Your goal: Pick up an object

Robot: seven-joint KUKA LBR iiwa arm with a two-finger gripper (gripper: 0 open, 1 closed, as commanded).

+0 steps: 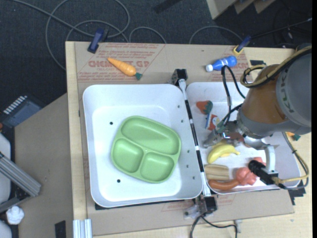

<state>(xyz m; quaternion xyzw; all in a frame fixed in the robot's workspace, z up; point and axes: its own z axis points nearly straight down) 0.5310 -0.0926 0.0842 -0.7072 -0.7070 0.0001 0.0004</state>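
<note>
The right bin (198, 90) holds several toys. A yellow banana (223, 152) lies in its middle, with a tan bread-like block (216, 171) and a brown sausage (224, 184) in front of it. A salmon-pink toy (246, 176) lies to their right. At the back left sit a red toy with a green end (204, 106) and a small red and blue item (213, 120). My gripper (215, 135) hangs low over the bin, just above and left of the banana, under the grey and orange arm (270, 103). The arm hides the bin's right part.
The left bin (99, 103) holds a green divided plate (146, 148). On the bench behind the bins lie an orange carrot (124, 66), a blue and white bottle (221, 63) and a blue clip (96, 40). Black cables run along the arm.
</note>
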